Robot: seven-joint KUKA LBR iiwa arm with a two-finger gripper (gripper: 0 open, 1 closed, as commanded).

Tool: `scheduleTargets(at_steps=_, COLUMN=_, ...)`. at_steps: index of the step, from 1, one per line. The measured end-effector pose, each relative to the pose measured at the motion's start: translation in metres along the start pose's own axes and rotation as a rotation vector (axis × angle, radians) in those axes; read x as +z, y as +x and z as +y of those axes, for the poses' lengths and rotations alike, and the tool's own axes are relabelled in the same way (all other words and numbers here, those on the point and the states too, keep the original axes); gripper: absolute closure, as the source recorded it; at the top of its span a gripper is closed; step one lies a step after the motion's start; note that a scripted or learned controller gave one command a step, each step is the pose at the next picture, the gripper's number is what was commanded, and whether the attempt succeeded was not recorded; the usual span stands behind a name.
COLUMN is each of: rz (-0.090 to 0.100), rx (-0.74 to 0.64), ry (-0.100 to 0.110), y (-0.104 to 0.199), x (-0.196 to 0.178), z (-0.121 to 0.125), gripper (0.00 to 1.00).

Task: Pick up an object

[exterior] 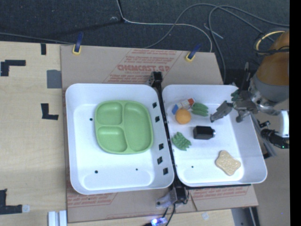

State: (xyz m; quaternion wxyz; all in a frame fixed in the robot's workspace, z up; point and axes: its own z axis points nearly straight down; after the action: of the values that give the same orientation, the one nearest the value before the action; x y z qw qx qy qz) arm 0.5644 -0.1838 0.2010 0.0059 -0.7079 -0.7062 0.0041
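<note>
Gripper spread wide, holding nothing, over right bin's right edge; black block mid-bin, orange ball nearby.

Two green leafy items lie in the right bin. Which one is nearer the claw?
The green leafy piece at the bin's upper middle, right of the orange ball; the claw hangs just beside it. The other lies lower left.

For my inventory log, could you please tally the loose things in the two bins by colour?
Green: 3, the plate and two leafy toys
Orange: 1, the ball
Black: 1, the block
Tan: 1, the biscuit
Mixed red, white and blue: 1, the small toy
Total: 7
</note>
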Motion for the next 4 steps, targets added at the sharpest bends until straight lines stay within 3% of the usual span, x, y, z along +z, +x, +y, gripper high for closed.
scheduleTargets(at_steps=1, rz=-0.003, rx=-0.003, ry=-0.013, y=0.000, x=-0.007, z=0.003, gripper=0.00)
scheduleTargets(at_steps=2, rz=-0.002, rx=-0.003, ry=-0.008, y=-0.005, x=0.054, z=0.009, gripper=0.00)
scheduleTargets(at_steps=3, rz=-0.001, rx=-0.001, ry=-0.019, y=-0.012, x=0.096, z=0.008, gripper=0.00)
scheduleTargets(at_steps=4, rz=0.001, rx=-0.005, ry=-0.030, y=-0.011, x=0.105, z=0.016, gripper=0.00)
